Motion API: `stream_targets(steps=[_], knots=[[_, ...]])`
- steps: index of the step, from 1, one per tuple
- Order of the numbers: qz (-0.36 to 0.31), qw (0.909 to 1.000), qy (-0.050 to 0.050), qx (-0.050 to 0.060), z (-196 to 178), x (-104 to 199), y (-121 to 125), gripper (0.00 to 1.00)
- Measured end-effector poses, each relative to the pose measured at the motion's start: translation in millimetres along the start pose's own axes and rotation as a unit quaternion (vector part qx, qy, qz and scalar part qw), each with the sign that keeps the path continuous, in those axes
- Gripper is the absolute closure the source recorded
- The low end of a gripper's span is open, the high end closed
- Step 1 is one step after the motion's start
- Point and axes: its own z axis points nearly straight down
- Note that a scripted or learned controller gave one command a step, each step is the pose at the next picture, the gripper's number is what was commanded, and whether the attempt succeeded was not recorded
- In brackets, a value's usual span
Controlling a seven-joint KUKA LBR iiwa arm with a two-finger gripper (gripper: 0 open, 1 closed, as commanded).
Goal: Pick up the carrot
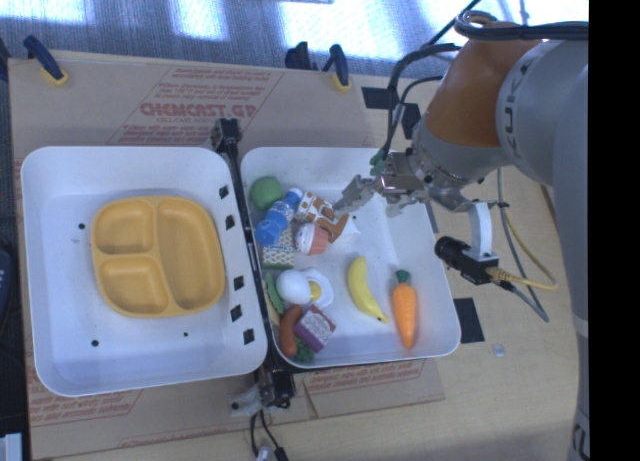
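Lying in the right bin (pixel 430 249) were one carrot (pixel 404 312) and one banana (pixel 364 289). The gripper (pixel 352 197) hung apart; its grip could not be told.

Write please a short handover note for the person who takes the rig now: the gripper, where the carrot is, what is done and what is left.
Gripper: over the upper middle of the right bin, above the pile of toy food, holding nothing that I can see; whether its fingers are open is unclear.
Carrot: lying in the right bin near its lower right corner, green top pointing away from the near rim, just right of the banana.
Done: nothing yet; the carrot is not picked.
Left: move to the carrot, grasp it, lift.
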Motion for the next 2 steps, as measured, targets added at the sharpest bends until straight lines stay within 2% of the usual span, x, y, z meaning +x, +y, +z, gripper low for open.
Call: stream_targets(steps=[1, 2], knots=[[-0.052, 0.9987, 0.0, 0.0, 83, -39, -49, 0.0], [-0.283, 0.9591, 0.0, 0.0, 115, -70, -71, 0.0]])
